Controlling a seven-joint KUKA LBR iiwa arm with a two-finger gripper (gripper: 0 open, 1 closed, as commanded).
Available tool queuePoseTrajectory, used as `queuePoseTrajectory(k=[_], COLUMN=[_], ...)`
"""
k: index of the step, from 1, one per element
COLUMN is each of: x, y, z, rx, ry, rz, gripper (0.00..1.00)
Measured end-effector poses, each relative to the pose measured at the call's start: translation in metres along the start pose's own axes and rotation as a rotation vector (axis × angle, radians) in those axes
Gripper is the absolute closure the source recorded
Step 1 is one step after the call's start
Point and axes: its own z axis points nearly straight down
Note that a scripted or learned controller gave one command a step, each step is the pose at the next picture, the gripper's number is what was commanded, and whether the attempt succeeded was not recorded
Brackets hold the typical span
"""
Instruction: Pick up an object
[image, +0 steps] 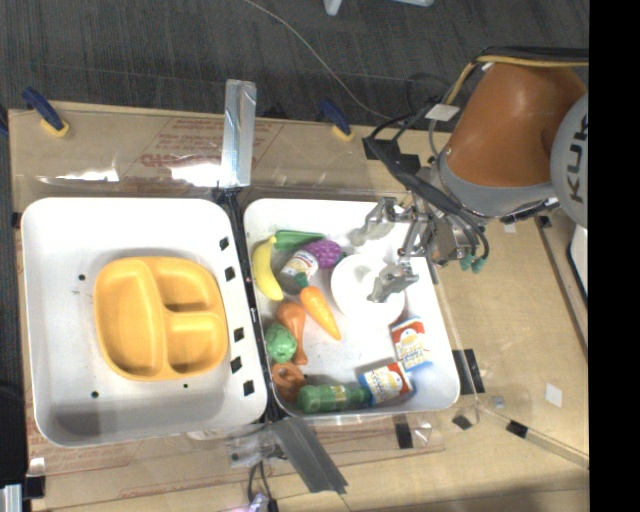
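Right bin (440, 372) at centre-right of frame, full of toy food: banana (264, 270), carrot (321, 311), purple grapes (323, 251), white plate (360, 285), small carton (410, 344). Gripper (385, 255) over upper right part of this bin, above white plate, fingers spread apart, nothing between them. Yellow divided tray (160, 318) in left bin (50, 300).
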Motion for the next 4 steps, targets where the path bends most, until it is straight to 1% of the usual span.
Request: queuePoseTrajectory(k=[1,2,3,4], x=[-0.009,-0.003,-0.007,-0.006], y=[0.035,0.031,0.033,0.034], z=[0.103,0.187,0.176,0.177], rx=[-0.004,-0.002,-0.002,-0.002], ry=[0.008,-0.004,-0.01,-0.007], rz=[0.024,0.173,0.164,0.163], gripper=[0.0,0.0,1.0,0.0])
